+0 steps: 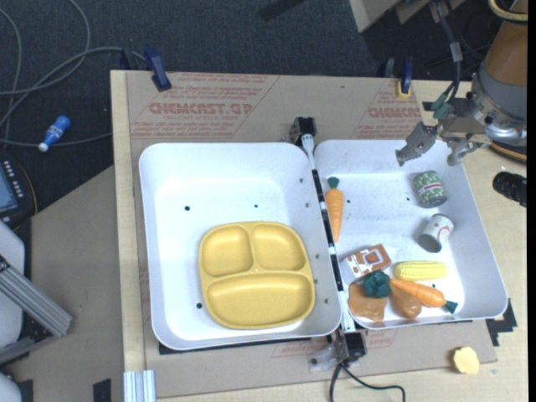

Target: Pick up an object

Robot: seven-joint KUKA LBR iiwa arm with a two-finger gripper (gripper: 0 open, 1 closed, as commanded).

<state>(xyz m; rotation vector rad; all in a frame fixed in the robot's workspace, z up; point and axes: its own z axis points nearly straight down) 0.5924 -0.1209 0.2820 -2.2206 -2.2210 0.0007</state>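
Approach is the step I read: the pincer [441, 146], fingers apart and seemingly empty, hangs just above the green can [430, 188], so I must descend squarely.

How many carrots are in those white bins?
2. One carrot lies along the right bin's left wall. The other carrot lies near its front edge, just below the corn cob.

Yellow tray [255, 275], perhaps green-patterned can [430, 188]
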